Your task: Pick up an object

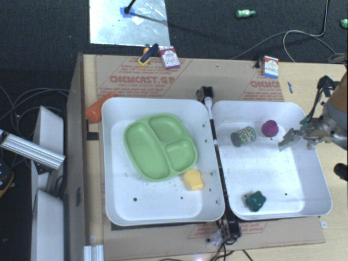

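Observation:
The right bin [304,162] holds three small things: a grey and green can [243,136] lying on its side near the left wall, a purple ball [269,128] just right of it, and a dark green lump [254,200] near the front wall. My gripper [297,136] reaches in over the bin's right side, a little right of and below the purple ball, apart from it. Nothing shows in its grasp.
The left bin [122,200] carries a green divided plate [160,145] and a yellow block [193,179] at the plate's front right. An orange object [94,110] lies outside the left bin's far corner. Small cartons [170,57] [270,67] stand on the bench behind the bins.

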Robot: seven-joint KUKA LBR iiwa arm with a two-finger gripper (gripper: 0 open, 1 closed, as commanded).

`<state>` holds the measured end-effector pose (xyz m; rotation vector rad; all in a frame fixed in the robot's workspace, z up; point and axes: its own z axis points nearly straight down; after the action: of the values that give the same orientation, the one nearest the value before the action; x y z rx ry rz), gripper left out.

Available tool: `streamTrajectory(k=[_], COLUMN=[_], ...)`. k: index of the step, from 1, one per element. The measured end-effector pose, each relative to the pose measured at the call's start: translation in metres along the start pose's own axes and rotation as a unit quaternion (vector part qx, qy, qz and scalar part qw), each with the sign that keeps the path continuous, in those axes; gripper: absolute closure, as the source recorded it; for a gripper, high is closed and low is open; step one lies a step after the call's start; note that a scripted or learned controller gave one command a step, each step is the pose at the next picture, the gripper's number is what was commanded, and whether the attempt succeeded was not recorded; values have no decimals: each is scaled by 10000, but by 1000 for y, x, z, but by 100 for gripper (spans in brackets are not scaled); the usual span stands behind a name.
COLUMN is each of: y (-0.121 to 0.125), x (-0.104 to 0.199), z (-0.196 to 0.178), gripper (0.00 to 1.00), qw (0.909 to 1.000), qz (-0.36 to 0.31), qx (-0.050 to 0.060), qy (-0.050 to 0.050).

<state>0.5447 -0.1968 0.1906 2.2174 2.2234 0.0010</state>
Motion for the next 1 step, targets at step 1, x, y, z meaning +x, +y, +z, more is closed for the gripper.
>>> streamTrajectory(k=[1], y=[27], x=[-9], z=[100], gripper=[0], qw=[10000], qz=[-5], qx=[13], qy=[4])
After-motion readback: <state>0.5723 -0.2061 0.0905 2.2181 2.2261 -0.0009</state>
